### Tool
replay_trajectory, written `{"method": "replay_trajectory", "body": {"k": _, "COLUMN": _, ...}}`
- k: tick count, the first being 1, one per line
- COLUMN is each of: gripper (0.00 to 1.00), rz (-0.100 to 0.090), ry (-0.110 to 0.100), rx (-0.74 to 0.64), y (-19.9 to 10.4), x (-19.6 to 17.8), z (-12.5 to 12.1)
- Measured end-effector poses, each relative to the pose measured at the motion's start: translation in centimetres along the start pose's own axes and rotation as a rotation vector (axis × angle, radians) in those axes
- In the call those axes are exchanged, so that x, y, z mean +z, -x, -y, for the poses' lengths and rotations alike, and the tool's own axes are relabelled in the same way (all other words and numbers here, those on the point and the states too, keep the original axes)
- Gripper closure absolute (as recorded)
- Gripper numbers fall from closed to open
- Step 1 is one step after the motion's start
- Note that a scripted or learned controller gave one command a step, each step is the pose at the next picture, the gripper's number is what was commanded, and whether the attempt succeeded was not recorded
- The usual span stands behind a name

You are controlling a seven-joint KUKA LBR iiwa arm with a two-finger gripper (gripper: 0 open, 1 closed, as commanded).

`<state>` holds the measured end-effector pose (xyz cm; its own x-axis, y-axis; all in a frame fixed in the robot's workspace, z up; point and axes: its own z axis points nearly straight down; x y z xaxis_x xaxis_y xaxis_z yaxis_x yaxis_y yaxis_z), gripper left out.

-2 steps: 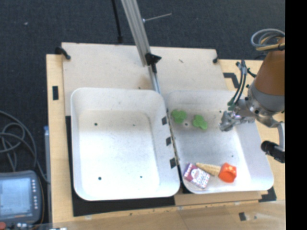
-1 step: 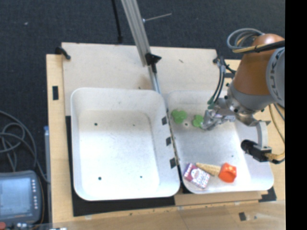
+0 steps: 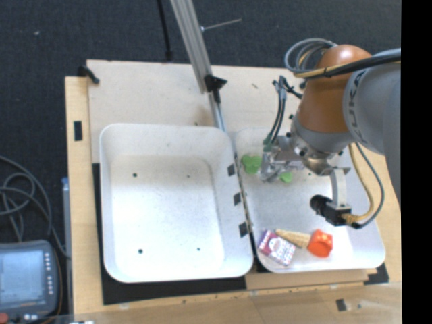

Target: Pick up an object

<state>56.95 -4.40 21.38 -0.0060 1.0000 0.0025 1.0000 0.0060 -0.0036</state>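
The pincer (image 3: 272,169) is seen low in the right bin (image 3: 368,248), beside a green object (image 3: 252,163); whether its fingers are open or closed cannot be told. A second green piece (image 3: 286,177) lies just beside it. Near the front rim are found a purple packet (image 3: 277,248), a cone (image 3: 292,235) and an orange object (image 3: 321,243).

Grey arm (image 3: 364,106) reaching in from the right, orange-banded wrist bent downward, hand (image 3: 273,166) lowered
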Motion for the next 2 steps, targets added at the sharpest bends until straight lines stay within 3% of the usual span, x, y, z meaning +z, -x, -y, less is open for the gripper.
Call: {"method": "replay_trajectory", "body": {"k": 2, "gripper": 1.0, "rz": 0.001, "ry": 0.005, "rx": -0.002, "y": -11.0, "x": -0.7, "z": -1.6}}
